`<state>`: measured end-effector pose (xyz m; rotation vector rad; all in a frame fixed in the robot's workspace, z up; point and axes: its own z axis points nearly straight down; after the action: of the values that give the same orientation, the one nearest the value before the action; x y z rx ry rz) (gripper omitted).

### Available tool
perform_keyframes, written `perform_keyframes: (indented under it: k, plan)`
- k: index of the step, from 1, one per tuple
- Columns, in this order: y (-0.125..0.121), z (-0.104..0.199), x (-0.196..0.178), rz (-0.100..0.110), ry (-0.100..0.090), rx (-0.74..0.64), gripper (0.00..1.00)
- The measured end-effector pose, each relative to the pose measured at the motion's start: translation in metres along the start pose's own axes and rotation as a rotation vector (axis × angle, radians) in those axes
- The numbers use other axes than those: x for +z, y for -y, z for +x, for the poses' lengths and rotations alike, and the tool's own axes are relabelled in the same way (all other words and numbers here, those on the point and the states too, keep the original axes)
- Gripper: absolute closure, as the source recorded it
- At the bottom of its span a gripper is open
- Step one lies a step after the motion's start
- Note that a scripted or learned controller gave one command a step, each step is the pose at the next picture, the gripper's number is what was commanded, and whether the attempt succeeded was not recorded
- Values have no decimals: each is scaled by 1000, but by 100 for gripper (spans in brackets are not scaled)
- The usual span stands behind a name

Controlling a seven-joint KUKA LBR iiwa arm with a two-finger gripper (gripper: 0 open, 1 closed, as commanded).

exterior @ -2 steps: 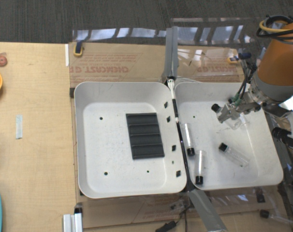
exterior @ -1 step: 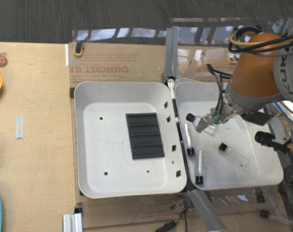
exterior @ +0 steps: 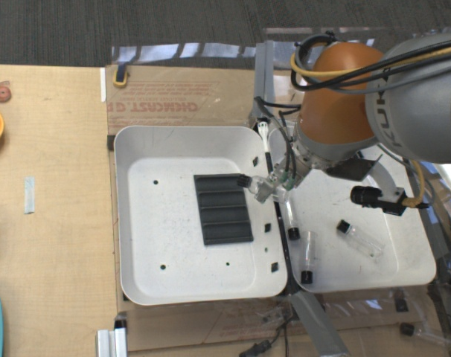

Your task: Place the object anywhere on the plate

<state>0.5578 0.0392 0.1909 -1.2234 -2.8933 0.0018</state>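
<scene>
I see my arm [exterior: 411, 103] reaching in from the right, with its orange band [exterior: 337, 95] over the top edge of the right bin [exterior: 411, 266]. The claw [exterior: 266, 190] hangs low over the place where the two bins meet, just inside the right edge of the left bin [exterior: 136, 162]. It is too small and blurry here, so I cannot tell if the claw is wide or narrow, or if it has anything in it.

The plate [exterior: 224, 210] is a dark ribbed block. It lies flat in the middle of the left bin, a bit nearer the right edge. Its top right corner is just beside the claw. Nothing lies on the plate.

The small things are all in the right bin. A clear tube [exterior: 358, 237] with a black cap lies near the middle of that bin, well apart from the claw. A second tube [exterior: 307, 255] lies by the bin's left edge, near the bottom left corner, with its black cap at the low end. A third tube [exterior: 290, 222] lies along the same left edge, higher up, just below the claw.

Both bins sit on brown cardboard [exterior: 166, 99] with red print, at the right side of the tan bench [exterior: 47, 199].
</scene>
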Motion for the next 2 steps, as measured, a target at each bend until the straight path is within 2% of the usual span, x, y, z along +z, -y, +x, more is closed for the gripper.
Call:
perform_keyframes:
  k: [1, 2]
  plan:
    - [-31, 58, -35, -1, 1, -129, 100]
    - [-94, 20, -27, 0, 0, -154, 100]
